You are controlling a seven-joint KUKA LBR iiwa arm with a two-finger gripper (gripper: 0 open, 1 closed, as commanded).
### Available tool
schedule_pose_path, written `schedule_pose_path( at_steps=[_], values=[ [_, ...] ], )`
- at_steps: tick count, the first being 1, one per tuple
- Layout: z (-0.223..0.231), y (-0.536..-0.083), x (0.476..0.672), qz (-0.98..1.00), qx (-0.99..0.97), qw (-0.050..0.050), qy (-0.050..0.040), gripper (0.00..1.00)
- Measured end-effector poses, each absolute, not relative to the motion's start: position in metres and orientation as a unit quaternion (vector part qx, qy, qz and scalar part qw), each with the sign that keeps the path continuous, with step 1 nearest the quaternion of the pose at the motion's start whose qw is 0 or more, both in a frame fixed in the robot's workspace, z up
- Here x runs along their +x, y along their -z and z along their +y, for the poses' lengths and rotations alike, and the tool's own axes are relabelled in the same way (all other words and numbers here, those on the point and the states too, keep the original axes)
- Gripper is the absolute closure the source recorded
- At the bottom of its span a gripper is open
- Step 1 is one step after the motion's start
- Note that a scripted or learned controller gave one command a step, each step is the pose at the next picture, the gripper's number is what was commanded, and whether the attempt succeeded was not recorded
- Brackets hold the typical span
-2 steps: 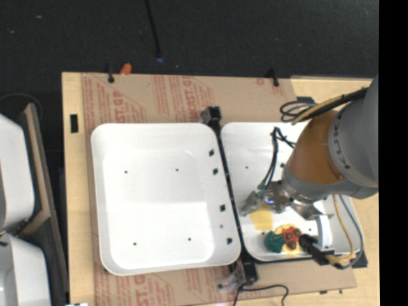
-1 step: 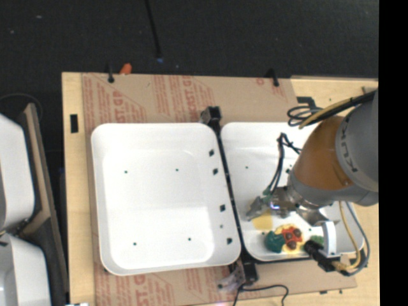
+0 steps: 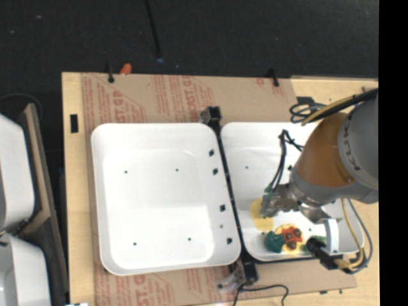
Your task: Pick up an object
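The gripper (image 3: pixel 273 204) hung low over the right bin (image 3: pixel 252 146), just above a yellow object (image 3: pixel 260 218); whether its fingers were apart or together could not be told. The grey arm (image 3: pixel 341 155) with its orange band reached in across that bin. The left bin (image 3: pixel 156 196) sat alongside, touching the right one at a black-clipped seam. Near the right bin's front wall lay a green object (image 3: pixel 274 241), beside a red and yellow toy (image 3: pixel 292 236).
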State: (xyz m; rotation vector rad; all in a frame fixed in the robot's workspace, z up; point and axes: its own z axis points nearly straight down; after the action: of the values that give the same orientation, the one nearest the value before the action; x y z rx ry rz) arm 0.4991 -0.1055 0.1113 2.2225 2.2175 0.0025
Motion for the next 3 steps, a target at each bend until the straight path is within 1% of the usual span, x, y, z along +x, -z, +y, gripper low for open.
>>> schedule_pose_path(
  at_steps=[1,2,3],
  values=[
    [-0.105,-0.111,0.499,0.706,0.708,0.001,-0.0005,0.0],
    [-0.106,-0.121,0.499,0.706,0.708,0.001,-0.001,1.0],
    [-0.106,-0.121,0.499,0.706,0.708,0.001,-0.0008,0.0]
  ],
)
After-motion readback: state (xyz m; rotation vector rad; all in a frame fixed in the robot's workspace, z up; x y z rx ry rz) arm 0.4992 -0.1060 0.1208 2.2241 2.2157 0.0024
